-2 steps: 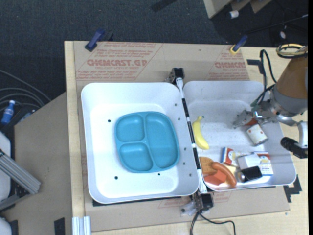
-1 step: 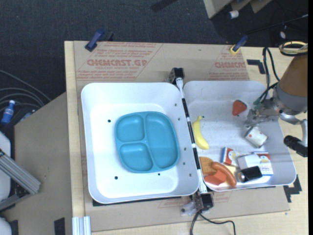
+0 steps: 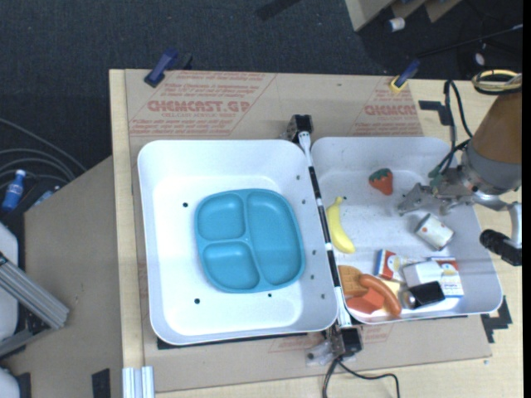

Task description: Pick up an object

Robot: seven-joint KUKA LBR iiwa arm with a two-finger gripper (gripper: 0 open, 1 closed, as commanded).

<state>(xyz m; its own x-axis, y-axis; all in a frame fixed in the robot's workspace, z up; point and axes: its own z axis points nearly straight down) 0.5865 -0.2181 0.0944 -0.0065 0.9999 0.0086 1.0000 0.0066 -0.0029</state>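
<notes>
— Camera view: arm's pose?
— Reaching in over the right bin [image 3: 465, 152] from its right edge, gripper [image 3: 415, 199] low; grip state cannot be told.
— Count?
— One strawberry [image 3: 381, 181] near the far edge, one banana [image 3: 338, 226] along the left wall, one blue tray [image 3: 248, 239] mid left bin [image 3: 158, 222].

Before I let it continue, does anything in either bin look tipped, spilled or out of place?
Nothing spilled or broken. The right bin is crowded at its near end: an orange item, small boxes and a black piece lie jumbled together. The blue divided plate sits flat in the left bin.
</notes>
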